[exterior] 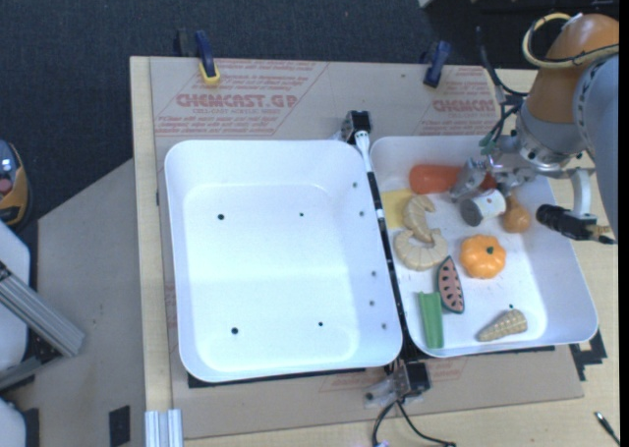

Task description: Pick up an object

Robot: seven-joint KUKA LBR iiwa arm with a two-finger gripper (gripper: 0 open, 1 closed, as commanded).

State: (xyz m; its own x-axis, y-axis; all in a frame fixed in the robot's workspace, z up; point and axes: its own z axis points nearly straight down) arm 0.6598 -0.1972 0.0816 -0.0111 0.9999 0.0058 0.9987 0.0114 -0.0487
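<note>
Right-hand bin (580,307), upper half: gripper (482,195) of the grey arm (575,106), low over the contents. Whether it is spread or pressed together cannot be told; nothing is seen pinched in it.

Contents of right-hand bin, by position:
- Orange-red oblong piece (432,178), top left, just beside the gripper.
- Grey-and-white cylinder (486,207), lying on its side directly under the gripper; contact cannot be confirmed.
- Small brown-orange piece (515,219), just right of the cylinder.
- Yellow flat piece (394,207), against the left wall.
- Two pale curved pieces (420,234), stacked or touching, left of centre.
- Small orange pumpkin (483,256), centre, apart from its neighbours.
- Watermelon slice (450,285), below the pumpkin.
- Green stick (430,319), upright along the lower left, touching or nearly touching the slice.
- Corn cob (502,325), lower right, well apart from the rest.

Left-hand bin (197,239): bare white floor.

Handling note: the cylinder appears the nearest candidate. It will likely roll, so a grasp across its short axis, centred and squarely descended, seems best. The close neighbours risk being nudged or caught. The pumpkin and corn cob, standing clear, would be easier alternatives.
</note>
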